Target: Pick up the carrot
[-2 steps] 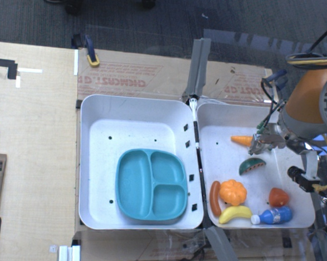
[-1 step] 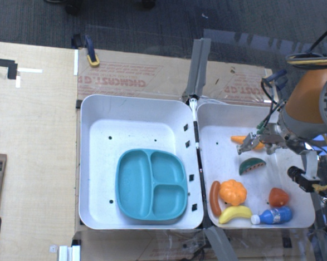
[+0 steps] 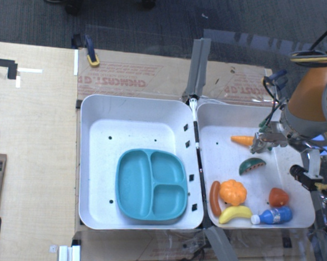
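From the camera view above the surface (image 3: 28,145), two shallow white bins sit side by side. The left bin (image 3: 97,117) holds a teal divided plate (image 3: 151,185) lying flat, toward the bin's near side.

The right bin (image 3: 219,125) carries the toys. The carrot (image 3: 242,140) lies on its side in the far part of this bin, its pointed tip toward the left. The grey arm (image 3: 313,98) with its orange band reaches in from the right, and the hand (image 3: 261,144) sits right at the carrot's thick end, touching or just over it. Whether the hand is wide, narrow or gripping the carrot cannot be told at this size.

Just nearer than the carrot lies a watermelon slice (image 3: 252,165), green rind up. Along the near side, an upright-lying sausage (image 3: 214,197) rests beside an orange pumpkin (image 3: 233,192), with a banana (image 3: 236,215) just below the pumpkin. A blue bottle (image 3: 273,216) lies next to the banana's end, and a red tomato-like piece (image 3: 279,196) sits just above the bottle.
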Controlling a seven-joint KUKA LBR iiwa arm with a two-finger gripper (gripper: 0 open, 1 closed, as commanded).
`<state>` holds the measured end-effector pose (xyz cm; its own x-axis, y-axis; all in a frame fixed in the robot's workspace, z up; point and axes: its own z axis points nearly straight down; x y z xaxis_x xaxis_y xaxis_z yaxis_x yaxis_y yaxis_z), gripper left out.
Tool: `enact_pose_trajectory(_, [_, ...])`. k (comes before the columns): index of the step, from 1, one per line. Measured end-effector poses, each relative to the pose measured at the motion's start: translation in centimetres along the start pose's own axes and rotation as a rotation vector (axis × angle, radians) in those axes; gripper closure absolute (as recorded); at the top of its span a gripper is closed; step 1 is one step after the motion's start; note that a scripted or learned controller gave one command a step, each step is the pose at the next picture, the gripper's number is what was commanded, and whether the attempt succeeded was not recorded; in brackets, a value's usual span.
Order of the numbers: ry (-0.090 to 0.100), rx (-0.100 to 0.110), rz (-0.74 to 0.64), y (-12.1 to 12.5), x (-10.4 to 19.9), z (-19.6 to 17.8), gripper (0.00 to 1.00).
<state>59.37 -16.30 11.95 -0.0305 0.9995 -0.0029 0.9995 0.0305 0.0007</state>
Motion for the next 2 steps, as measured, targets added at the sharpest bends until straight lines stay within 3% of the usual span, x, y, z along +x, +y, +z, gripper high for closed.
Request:
enact_pose_trajectory(1, [0.000, 0.000, 0.000, 0.0, 0.0, 0.0, 0.00])
enact_pose_trajectory(2, [0.002, 0.001, -0.023, 3.8, 3.7, 2.8, 0.00])
